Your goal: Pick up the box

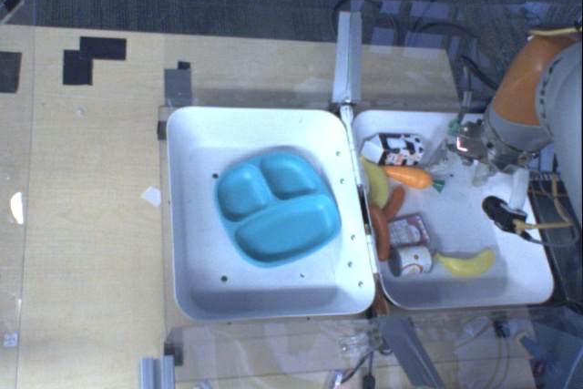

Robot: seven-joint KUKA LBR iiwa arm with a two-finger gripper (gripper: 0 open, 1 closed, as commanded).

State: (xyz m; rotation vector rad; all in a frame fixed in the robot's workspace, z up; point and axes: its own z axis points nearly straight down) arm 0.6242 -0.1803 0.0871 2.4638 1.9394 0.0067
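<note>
A small black-and-white box [393, 146] lies at the back left of the right bin [528, 282]. An orange carrot [407, 178] lies just in front of it. My gripper [448, 158] hangs over the back middle of that bin, just right of the box and the carrot, with nothing seen held in it. A second, dark red box-like pack [407, 230] lies further forward by the bin's left wall.
The right bin also holds a yellow-green fruit [373, 182], a reddish sausage [383, 221], a small can [413, 261] and a banana [467, 262]. A blue divided plate [276, 205] sits in the left bin [196, 287]. A metal post [346, 59] rises behind the bins.
</note>
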